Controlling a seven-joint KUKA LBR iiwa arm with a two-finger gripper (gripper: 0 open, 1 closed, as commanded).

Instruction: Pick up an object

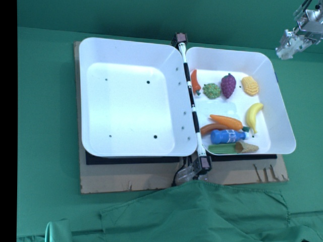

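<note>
The right bin (275, 117) holds several toy foods: a purple grape bunch (228, 84), a yellow corn piece (250, 85), a green leafy vegetable (211, 91), a banana (254, 116), an orange carrot (226, 121), a blue bottle (227, 136), a green cucumber (221, 148) and a tan cone (246, 147). A small red-orange piece (194, 81) lies by the divider. My gripper (288, 47) hangs at the top right corner, above and outside the right bin, with nothing visibly in it.
The left bin (88, 105) sits beside the right one, joined by a black-and-white rail (191, 102). Both rest on a cardboard sheet (126, 180) over green cloth. Folded green fabric (202, 210) bunches up at the front.
</note>
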